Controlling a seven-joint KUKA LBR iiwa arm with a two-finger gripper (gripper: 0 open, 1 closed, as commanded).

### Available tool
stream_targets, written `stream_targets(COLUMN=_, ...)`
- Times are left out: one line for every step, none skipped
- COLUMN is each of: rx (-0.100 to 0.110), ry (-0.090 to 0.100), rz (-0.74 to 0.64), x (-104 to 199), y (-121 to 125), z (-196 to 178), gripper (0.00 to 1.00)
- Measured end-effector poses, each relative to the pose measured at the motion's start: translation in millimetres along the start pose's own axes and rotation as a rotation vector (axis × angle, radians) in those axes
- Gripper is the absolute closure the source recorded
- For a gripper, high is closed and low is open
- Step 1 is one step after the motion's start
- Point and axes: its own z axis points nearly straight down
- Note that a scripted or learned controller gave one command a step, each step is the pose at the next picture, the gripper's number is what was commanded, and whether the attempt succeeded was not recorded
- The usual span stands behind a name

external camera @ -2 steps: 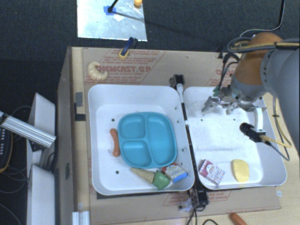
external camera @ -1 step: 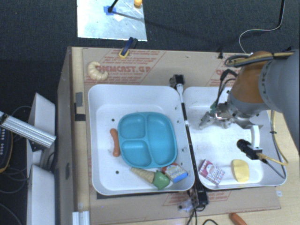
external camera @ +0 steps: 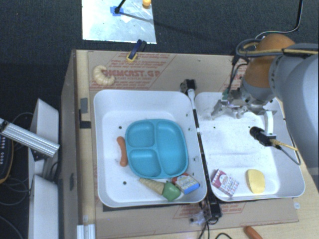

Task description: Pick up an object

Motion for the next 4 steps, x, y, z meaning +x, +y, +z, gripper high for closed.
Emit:
stream_targets(rx=0.0, ry=0.0, rz=-0.001, x=0, y=10, z=0, gripper=0.0)
stream_targets(rx=0.0, ry=-0.001, rz=0.002, x=-8, y=10, z=0, gripper=0.0)
stream_targets(rx=-0.004, ry=-0.002, rz=-0.002, x=-8, y=12, z=-12, gripper=1.0)
stream_targets(rx=-0.002, ry=-0.001, rz=0.002, x=-28, y=11, z=-79, gripper=1.0)
